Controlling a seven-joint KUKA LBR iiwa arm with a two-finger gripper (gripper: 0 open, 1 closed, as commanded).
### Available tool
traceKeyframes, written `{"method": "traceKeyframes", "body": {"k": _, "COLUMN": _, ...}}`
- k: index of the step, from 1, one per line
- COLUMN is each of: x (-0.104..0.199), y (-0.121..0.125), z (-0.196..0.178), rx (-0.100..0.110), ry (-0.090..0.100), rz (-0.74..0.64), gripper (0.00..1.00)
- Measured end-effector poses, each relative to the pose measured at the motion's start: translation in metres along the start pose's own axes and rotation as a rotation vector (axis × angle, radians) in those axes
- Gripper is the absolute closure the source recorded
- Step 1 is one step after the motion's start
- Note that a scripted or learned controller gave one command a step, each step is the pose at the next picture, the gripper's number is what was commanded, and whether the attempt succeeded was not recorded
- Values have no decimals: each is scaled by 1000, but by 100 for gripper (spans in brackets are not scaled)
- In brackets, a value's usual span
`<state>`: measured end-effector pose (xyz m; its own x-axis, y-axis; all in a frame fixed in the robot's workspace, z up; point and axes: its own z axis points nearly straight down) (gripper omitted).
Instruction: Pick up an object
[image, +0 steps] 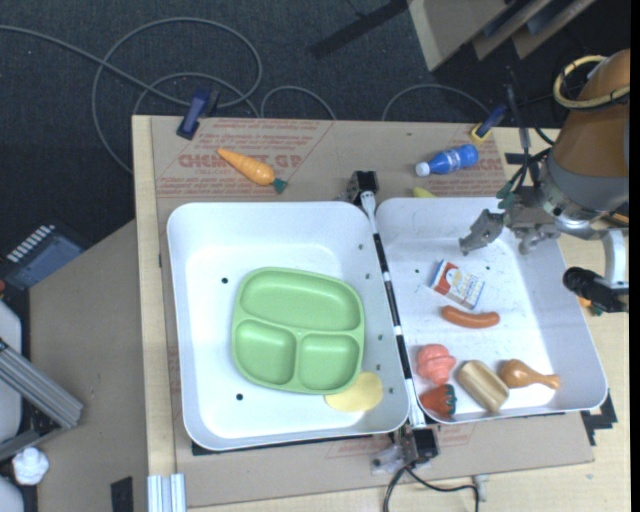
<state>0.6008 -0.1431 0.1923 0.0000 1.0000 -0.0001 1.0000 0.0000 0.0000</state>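
The gripper hangs over the top of the right bin — fingers spread apart, holding nothing. Just below it, a bit to the left in the frame, lies the small box. Further down sits the hot dog — long way pointing left to right.

1. Two bins sit side by side on the counter: the left bin and the right bin.
2. The left bin holds a divided tray at its centre, with a flat chip touching the tray's near right corner.
3. The right bin holds a small carton, with a sausage just in front of it.
4. Along the right bin's near edge lie a shrimp, a strawberry, a bread roll and a drumstick.
5. Behind the bins, a carrot lies on the left and a bottle on the right.
6. The tool hangs over the right bin's far part.
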Motion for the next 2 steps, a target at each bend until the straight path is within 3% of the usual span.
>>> {"method": "traceKeyframes", "body": {"k": 1, "x": 40, "y": 15, "z": 108, "rx": 0, "ry": 1, "rz": -1, "gripper": 0}}
{"method": "traceKeyframes", "body": {"k": 2, "x": 46, "y": -3, "z": 108, "rx": 2, "ry": 1, "rz": 1, "gripper": 0}}
